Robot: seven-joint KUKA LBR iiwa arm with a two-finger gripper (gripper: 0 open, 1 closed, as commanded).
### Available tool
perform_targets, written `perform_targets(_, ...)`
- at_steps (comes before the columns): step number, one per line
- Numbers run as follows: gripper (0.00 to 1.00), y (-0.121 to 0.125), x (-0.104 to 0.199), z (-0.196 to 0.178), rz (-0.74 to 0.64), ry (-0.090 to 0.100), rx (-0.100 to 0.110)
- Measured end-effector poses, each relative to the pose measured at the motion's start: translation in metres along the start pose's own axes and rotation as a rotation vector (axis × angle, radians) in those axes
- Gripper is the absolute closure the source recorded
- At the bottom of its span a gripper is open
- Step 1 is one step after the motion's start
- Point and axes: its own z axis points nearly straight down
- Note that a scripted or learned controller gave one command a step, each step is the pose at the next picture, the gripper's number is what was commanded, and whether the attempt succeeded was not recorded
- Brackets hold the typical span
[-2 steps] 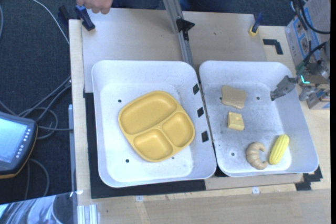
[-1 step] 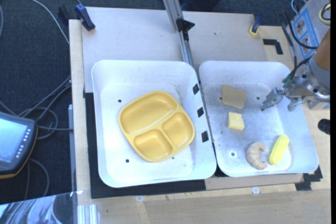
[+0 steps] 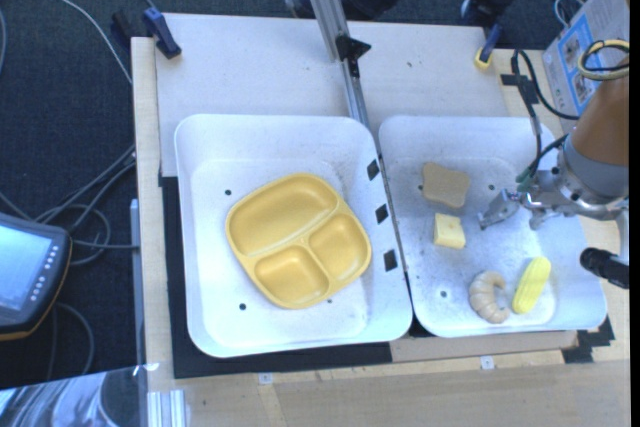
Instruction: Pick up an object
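Gripper (image 3: 497, 213), fingers' state unclear, hangs in the right bin (image 3: 570, 317) just beside the yellow cheese cube (image 3: 449, 232).

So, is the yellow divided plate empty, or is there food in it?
Empty: the yellow divided plate in the left bin shows bare compartments, with no food in any.

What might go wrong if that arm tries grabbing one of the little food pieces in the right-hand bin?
The gripper hangs between the tan bread-like slice and the small yellow cheese-like cube, so it could close on nothing or nudge one away. The yellow corn cob and the beige curled shrimp-like piece lie close together near the bin wall, leaving the gripper little room.
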Motion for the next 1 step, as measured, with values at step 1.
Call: perform_targets(1, 0.00, -0.0004, 0.0006, 0.0343, -0.001, -0.001, -0.002)
